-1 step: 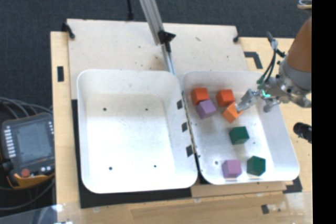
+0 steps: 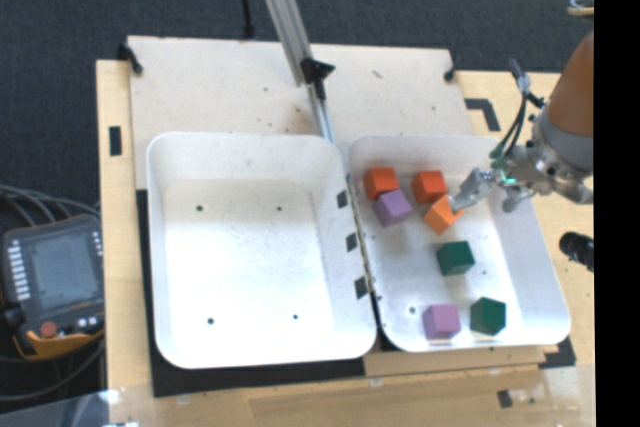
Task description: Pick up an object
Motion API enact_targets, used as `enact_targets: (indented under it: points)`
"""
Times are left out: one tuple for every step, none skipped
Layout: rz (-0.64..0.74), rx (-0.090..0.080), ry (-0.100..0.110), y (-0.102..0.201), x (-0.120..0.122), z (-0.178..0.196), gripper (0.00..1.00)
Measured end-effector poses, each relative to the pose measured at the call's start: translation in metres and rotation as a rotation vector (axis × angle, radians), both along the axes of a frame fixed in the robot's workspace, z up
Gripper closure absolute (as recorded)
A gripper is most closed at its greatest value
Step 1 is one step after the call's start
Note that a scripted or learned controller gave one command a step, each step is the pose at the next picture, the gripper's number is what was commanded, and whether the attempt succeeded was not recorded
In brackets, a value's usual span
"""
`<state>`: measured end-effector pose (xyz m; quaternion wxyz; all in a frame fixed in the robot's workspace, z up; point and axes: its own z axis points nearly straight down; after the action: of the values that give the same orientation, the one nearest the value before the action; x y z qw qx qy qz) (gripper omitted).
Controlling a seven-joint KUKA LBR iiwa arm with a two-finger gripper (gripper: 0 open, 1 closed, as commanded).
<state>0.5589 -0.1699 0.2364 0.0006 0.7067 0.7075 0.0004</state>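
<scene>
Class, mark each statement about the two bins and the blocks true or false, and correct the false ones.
1. All the blocks lie in the right bin. True.
2. There are two green blocks. True.
3. The claw is over the left bin. False: it is over the right bin, at a tilted orange block.
4. There are four purple blocks. False: two.

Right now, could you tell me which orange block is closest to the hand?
The tilted orange block at the hand; the other two orange blocks sit farther left.
</scene>
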Motion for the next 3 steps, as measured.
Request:
enact_targets:
  points:
    - [-0.002, -0.001, 0.005, -0.007, -0.007, -0.046, 0.0]
    - [-0.005, 0.0, 0.006, 0.001, -0.005, -0.104, 0.0]
    - [-0.004, -0.003, -0.001, 0.0, -0.004, -0.139, 0.0]
